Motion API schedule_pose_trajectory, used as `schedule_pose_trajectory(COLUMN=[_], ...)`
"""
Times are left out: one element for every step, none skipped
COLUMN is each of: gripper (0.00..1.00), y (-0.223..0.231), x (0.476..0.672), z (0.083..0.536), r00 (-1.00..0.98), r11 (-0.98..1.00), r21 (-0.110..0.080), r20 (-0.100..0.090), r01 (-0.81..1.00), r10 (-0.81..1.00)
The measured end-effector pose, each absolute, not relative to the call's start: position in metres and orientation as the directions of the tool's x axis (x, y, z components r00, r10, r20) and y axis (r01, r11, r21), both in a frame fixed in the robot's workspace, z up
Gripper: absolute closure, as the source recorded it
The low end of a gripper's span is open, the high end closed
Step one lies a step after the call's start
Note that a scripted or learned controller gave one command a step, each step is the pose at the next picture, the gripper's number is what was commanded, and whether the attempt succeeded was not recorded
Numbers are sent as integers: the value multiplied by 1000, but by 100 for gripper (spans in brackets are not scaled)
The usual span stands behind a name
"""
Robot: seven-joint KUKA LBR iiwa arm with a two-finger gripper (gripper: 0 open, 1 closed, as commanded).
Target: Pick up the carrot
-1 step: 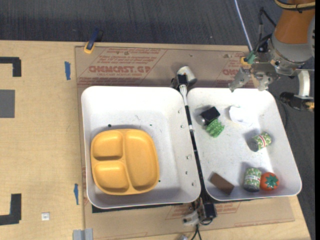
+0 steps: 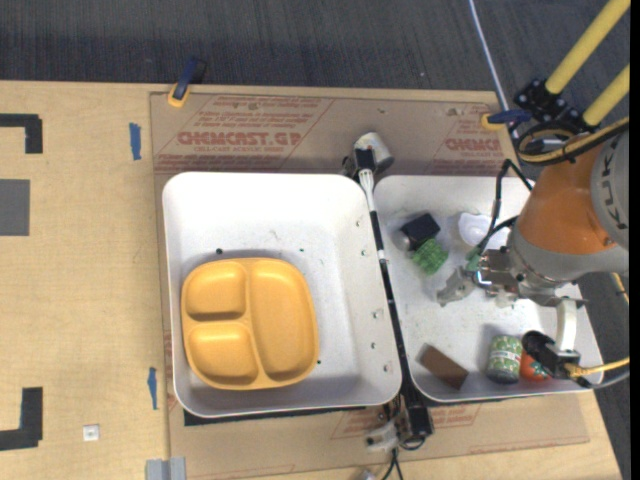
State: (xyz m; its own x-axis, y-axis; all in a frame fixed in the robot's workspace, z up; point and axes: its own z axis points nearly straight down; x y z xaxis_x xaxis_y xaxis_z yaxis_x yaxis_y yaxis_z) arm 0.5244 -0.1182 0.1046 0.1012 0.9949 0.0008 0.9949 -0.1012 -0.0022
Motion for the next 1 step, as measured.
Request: schedule_pose_trajectory(gripper=[100], y=[-118], x=[525], z=[115], r00=[102], r11=[-102], r21=[2], r20=[0], r01=[995], r10=[995])
